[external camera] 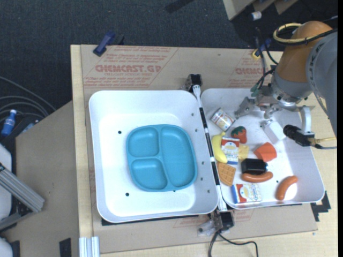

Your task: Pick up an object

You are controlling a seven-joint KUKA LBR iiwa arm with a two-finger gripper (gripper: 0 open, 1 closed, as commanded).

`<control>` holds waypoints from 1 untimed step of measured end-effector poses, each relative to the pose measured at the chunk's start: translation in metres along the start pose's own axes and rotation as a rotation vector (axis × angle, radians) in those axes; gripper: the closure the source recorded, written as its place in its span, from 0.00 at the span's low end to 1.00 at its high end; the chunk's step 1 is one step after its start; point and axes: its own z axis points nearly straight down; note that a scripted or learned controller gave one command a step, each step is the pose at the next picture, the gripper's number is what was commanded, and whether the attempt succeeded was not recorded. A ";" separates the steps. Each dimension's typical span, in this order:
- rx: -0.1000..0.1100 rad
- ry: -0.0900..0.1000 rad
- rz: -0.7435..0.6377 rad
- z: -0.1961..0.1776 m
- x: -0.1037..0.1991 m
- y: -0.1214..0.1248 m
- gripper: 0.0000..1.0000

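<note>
Blue divided plate lying in left white bin, blue clip on bench's far-left corner

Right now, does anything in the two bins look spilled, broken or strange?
Nothing looks spilled or broken. The blue divided plate lies flat in the left bin. The toy foods, such as the small can and the sausage, lie loosely jumbled in the right bin.
</note>
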 end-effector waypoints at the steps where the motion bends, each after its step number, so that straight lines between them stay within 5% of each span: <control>1: -0.002 0.001 0.001 0.011 0.046 0.015 0.00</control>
